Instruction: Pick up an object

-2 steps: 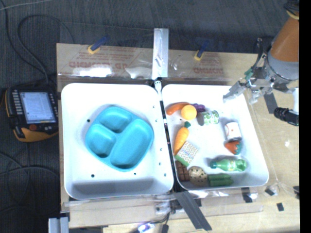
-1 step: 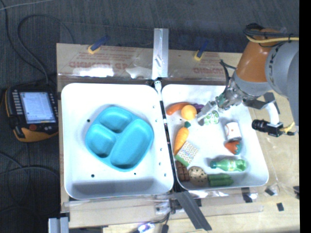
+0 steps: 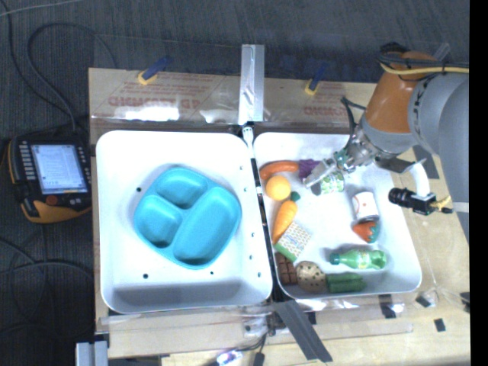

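Observation:
The right bin (image 3: 404,227) holds several toy foods: a yellow lemon (image 3: 277,187), a carrot (image 3: 284,218), an orange piece (image 3: 278,168), purple grapes (image 3: 307,166), a white and red can (image 3: 365,203), a green bottle (image 3: 358,259), a cookie (image 3: 308,273) and a checkered packet (image 3: 294,239). My gripper (image 3: 329,172) hangs low over the bin's upper middle, just right of the grapes and left of the can. A small pale green thing lies right at its tip, and I cannot make out whether it is touched.
The left bin (image 3: 114,280) holds a blue divided plate (image 3: 187,215). A dark green block (image 3: 345,283) and a brown chocolate piece (image 3: 284,269) lie along the right bin's front wall. A teach pendant (image 3: 49,175) sits left of the bench.

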